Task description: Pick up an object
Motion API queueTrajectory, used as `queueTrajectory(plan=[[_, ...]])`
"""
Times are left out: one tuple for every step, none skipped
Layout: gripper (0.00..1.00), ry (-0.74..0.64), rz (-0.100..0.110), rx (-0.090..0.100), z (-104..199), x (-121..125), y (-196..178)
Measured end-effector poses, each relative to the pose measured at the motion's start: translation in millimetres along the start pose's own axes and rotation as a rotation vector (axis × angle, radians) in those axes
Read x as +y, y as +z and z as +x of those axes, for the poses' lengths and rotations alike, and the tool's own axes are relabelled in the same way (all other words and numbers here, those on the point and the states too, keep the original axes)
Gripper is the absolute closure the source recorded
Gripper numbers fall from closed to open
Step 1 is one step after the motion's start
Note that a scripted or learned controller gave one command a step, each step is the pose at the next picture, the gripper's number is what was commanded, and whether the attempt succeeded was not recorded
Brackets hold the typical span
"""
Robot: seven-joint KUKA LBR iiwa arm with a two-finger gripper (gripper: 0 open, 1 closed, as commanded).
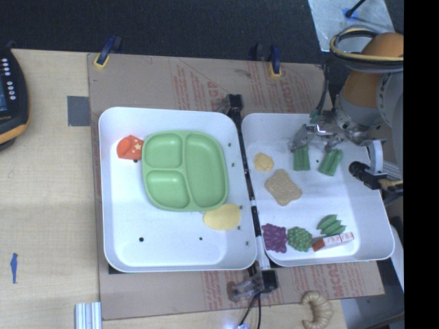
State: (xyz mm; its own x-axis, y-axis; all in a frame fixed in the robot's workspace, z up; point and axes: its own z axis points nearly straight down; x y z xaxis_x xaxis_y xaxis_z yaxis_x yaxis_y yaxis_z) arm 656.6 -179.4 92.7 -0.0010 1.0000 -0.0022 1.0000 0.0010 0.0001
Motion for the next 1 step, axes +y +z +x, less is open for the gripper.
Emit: queueTrajectory(plan=[[0.00, -0.008, 0.006, 0.003, 44.9, -7.0, 0.8]])
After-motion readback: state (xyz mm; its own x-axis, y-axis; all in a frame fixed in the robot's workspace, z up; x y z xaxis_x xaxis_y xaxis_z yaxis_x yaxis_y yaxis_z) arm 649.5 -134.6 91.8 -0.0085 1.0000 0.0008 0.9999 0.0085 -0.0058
